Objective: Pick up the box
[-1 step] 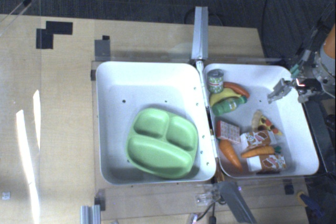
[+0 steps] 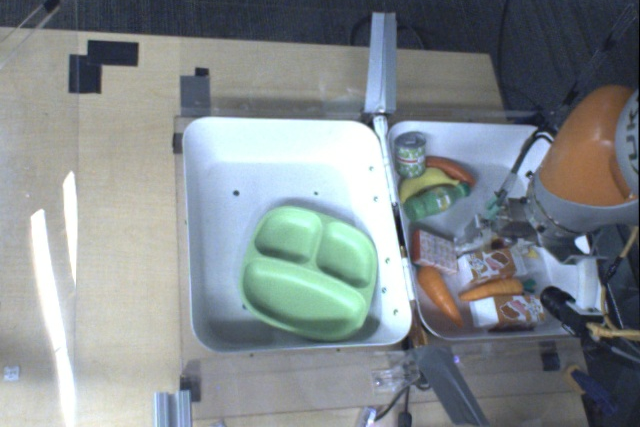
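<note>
Several small printed boxes lie in the right bin [image 2: 470,133]: a red and white box [image 2: 435,251] near its middle, a brown and white box [image 2: 489,265] just right of it, and another brown and white box [image 2: 506,312] by the front wall. My gripper [image 2: 490,231] hangs low over the bin's middle, just above the brown and white box beside the red one. The grey wrist and orange band [image 2: 592,155] rise to the right and hide the bin's right side. No box shows lifted off the floor of the bin.
The right bin also holds a small can [image 2: 410,155], a banana [image 2: 425,183], a green packet [image 2: 432,204] and two carrots [image 2: 437,291] [image 2: 492,290]. A green divided plate [image 2: 310,271] lies in the left bin [image 2: 220,215]. A metal post [image 2: 381,65] stands between the bins.
</note>
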Tool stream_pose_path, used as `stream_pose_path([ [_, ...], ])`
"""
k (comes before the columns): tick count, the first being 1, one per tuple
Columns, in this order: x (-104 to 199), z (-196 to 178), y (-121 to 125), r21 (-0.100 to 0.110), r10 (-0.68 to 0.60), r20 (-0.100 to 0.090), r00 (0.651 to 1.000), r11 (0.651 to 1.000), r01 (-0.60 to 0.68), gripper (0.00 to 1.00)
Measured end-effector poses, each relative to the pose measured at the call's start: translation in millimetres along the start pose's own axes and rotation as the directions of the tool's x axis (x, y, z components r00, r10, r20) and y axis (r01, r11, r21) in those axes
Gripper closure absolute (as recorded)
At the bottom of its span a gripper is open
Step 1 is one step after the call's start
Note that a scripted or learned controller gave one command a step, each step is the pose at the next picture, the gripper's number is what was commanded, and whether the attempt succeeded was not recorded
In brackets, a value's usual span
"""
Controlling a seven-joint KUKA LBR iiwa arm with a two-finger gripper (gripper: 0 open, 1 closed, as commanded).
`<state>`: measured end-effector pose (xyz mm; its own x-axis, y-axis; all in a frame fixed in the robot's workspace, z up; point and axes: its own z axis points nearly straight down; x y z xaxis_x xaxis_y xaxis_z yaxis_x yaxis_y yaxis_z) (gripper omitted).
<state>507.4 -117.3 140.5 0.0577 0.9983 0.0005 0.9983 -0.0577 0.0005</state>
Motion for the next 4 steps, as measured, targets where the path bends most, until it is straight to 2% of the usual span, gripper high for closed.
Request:
stream_pose_path([
  [1,-18,50,66,-0.013,0.210,-0.001,0.978,0.978,-0.210,0.00],
  [2,-56,52,146,0.005,0.312,0.001,0.950,0.950,-0.312,0.00],
  [3,-22,49,97,-0.016,0.180,0.000,0.984,0.984,-0.180,0.00],
  [4,5,49,65,-0.021,0.159,0.002,0.987,0.987,-0.159,0.00],
])
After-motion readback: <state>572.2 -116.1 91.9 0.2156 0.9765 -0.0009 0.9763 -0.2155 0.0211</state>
